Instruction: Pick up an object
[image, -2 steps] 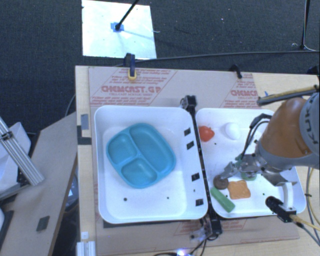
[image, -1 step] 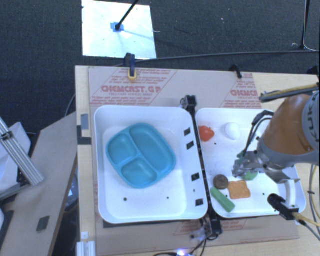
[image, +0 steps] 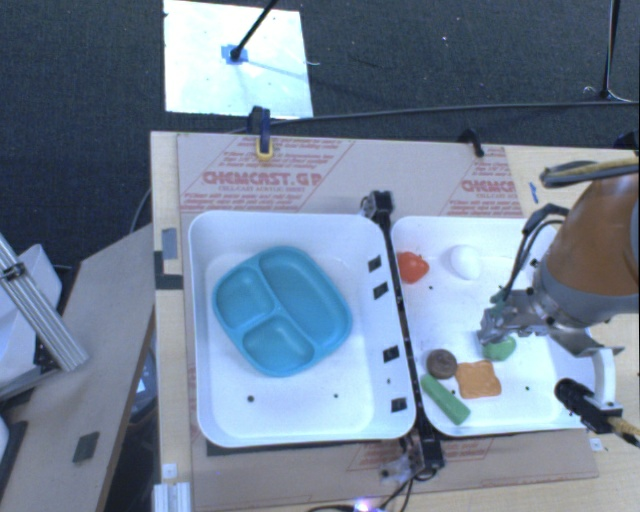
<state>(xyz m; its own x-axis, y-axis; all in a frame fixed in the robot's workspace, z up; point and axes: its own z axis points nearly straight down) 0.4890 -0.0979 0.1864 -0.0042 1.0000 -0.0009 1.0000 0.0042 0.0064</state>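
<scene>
My gripper (image: 497, 332) is low over the right bin (image: 440, 245), near its middle right. Directly beneath its tip lies a small light-green object (image: 502, 349), partly hidden by the gripper; whether the two touch is unclear. In the same bin are an orange square piece (image: 479, 380), a brown round piece (image: 441, 363), a green stick (image: 445, 397), a red object (image: 412, 266) and a white egg-shaped object (image: 464, 261).
The left bin (image: 230, 420) holds a blue divided plate (image: 281, 309). A black divider with clips (image: 392, 310) runs between the bins. The arm's grey and orange body (image: 595, 260) overhangs the right bin's right side.
</scene>
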